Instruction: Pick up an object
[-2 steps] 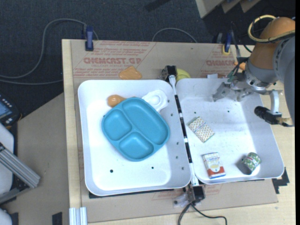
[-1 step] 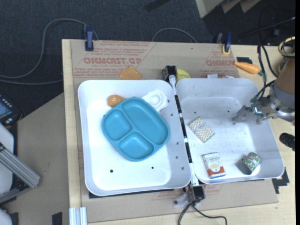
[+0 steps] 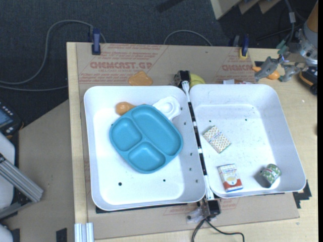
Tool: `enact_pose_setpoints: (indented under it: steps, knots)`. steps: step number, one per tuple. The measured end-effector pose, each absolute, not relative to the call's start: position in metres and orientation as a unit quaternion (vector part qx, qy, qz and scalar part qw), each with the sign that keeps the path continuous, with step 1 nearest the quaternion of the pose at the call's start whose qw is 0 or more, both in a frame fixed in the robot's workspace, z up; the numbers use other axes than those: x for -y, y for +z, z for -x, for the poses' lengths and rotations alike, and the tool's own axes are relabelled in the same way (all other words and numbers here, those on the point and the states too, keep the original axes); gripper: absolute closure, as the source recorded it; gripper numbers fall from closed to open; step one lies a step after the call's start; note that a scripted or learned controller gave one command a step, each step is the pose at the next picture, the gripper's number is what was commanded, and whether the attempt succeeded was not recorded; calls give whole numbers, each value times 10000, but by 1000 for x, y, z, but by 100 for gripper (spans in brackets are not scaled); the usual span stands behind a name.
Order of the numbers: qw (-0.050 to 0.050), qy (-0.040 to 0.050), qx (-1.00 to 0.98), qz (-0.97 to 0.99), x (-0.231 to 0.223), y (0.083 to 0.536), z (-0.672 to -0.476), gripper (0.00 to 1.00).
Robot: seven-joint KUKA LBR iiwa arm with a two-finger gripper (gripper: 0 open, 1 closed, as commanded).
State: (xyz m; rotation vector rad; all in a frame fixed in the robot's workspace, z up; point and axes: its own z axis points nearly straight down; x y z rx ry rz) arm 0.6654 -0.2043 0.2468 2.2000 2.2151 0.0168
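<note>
Camera view, bench: I see 2 shallow white bins side by side on a tan board, the left bin (image 3: 101, 185) and the right bin (image 3: 287, 135), their inner rims touching along the middle.
Gripper: I see the gripper (image 3: 276, 68) at the upper right, above the board just beyond the right bin's far corner, well apart from everything inside the bins.
Jaws: they stand apart with a clear gap, and I see nothing between the fingers.
Left bin contents: a blue divided tray (image 3: 146, 138) with 3 compartments lies tilted across the middle; a white cup-like piece (image 3: 167, 106) touches its far edge; an orange rounded object (image 3: 124, 107) sits just beside the tray's far-left corner.
Right bin contents: I count 3 candidate objects. A small patterned packet (image 3: 216, 138) lies near the bin's middle-left. A red-and-white carton (image 3: 230, 177) lies near the front rim. A small green-grey crumpled object (image 3: 270, 175) lies near the front-right corner, well apart from the packet.
Outside the bins: an orange piece (image 3: 140, 78) rests on the board behind the left bin; a yellow object (image 3: 195, 79) sits behind the seam between the 2 bins.
Clamps: 2 blue clamps, 1 (image 3: 95, 40) at the far-left edge and 1 (image 3: 244, 45) at the far right.
</note>
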Motion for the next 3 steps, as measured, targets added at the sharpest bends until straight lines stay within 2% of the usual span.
enact_pose_setpoints:
  steps: [1, 2, 3]
  knots:
    - [-66, -25, -7073, -7069, 152, 173, -572, 0]
    - [-51, -18, -7081, -7061, 109, 104, -553, 0]
    - [-1, 19, -7071, -7071, 108, 87, -554, 0]
